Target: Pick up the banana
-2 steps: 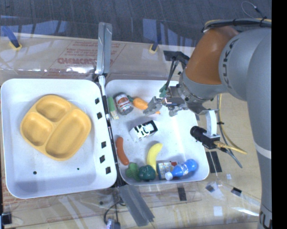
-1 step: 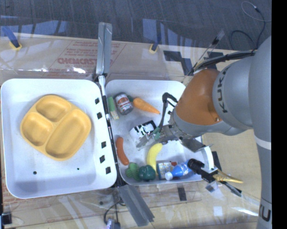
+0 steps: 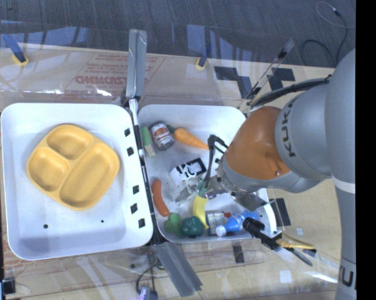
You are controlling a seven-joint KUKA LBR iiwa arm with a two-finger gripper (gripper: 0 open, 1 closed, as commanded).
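Banana (image 3: pixel 200 210) in the right bin (image 3: pixel 175 112), near its lower edge, beside a green object (image 3: pixel 192 227).

The gripper (image 3: pixel 208 186) hangs just above the banana; its grasp cannot be told. Farther up lie a carrot (image 3: pixel 190 139) and can (image 3: pixel 162 135); the left bin (image 3: pixel 13 167) bears a yellow divided plate (image 3: pixel 74 165).

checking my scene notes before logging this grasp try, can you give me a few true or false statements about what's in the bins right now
1. The yellow three-compartment plate lies in the left white bin. True.
2. The yellow banana lies on that plate. False: it is in the right white bin, near the front edge.
3. The orange carrot lies beside the small labelled can. True.
4. The red sausage is in the left bin. False: it is in the right bin.
5. The grey arm's gripper is over the right bin. True.
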